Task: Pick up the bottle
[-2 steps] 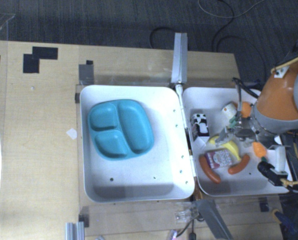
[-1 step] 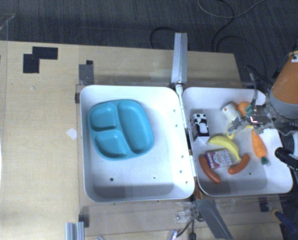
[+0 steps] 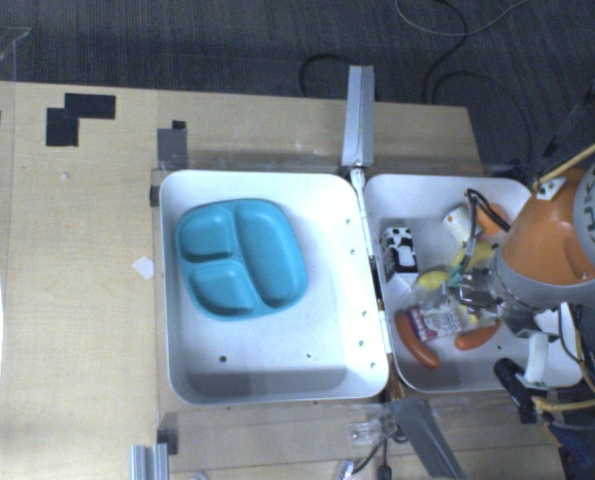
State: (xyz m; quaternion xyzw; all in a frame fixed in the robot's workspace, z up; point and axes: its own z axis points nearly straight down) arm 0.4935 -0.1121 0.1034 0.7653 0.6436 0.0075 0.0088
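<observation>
Bottle candidates are hard to pick out in the clutter of the right bin (image 3: 417,193): a small clear wrapped item (image 3: 439,320) lies near its front edge, between two sausages (image 3: 417,340). The gripper (image 3: 469,293) hangs just above that clutter; I cannot tell its grip state. A blue divided plate (image 3: 242,256) sits in the left bin (image 3: 277,378).

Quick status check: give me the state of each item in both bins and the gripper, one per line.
Blue plate: lying flat, right side up, alone in the left bin.
Sausage: lying flat in the right bin.
Cow-print item: resting near the right bin's left wall.
Bottle: lying in the right bin's clutter, partly hidden by the arm.
Gripper: down over the clutter; nothing visibly held.
</observation>
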